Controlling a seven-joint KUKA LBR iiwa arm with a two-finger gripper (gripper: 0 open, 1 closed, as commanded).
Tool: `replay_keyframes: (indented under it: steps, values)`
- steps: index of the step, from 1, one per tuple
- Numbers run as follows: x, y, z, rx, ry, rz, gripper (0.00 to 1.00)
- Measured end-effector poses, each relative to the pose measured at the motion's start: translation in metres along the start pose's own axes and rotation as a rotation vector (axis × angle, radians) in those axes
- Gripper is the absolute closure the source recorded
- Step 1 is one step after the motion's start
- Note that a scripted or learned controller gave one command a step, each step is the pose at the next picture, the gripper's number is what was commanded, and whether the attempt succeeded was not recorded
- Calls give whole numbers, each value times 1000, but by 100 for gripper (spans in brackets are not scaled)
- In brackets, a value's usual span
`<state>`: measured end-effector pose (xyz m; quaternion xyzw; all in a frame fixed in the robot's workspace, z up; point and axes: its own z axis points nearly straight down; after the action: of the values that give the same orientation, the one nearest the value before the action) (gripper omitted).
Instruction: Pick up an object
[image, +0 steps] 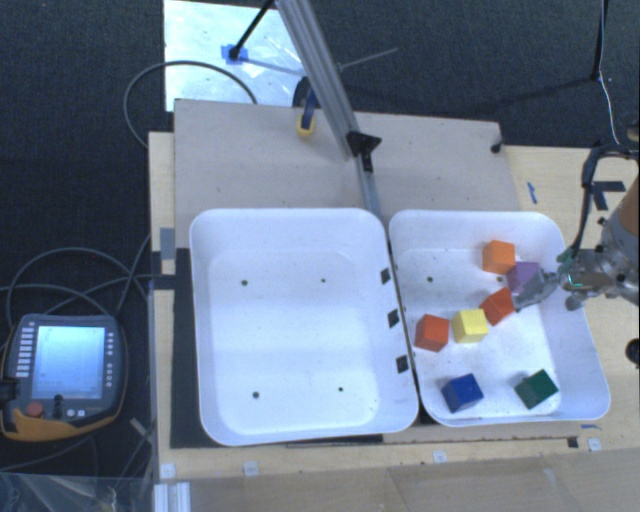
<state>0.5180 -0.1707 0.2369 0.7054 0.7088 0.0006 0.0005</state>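
Look at the right bin (580, 330). Your gripper (535, 290) comes in from the right, low over the blocks. Its tip sits between the purple block (522, 273) and a red block (497, 305), very close to both. You cannot tell if it grips one. An orange block (498, 256) lies just behind. A yellow block (470, 325) touches another red block (431, 332). A blue block (462, 391) and a green block (536, 388) lie near the front. The left bin (215, 300) is beside it.
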Motion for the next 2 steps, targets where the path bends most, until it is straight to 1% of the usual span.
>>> replay_keyframes:
  steps: [1, 2]
  values:
    - [0, 0, 0, -1, 0, 1, 0]
    - [3, -4, 43, 4, 1, 2, 0]
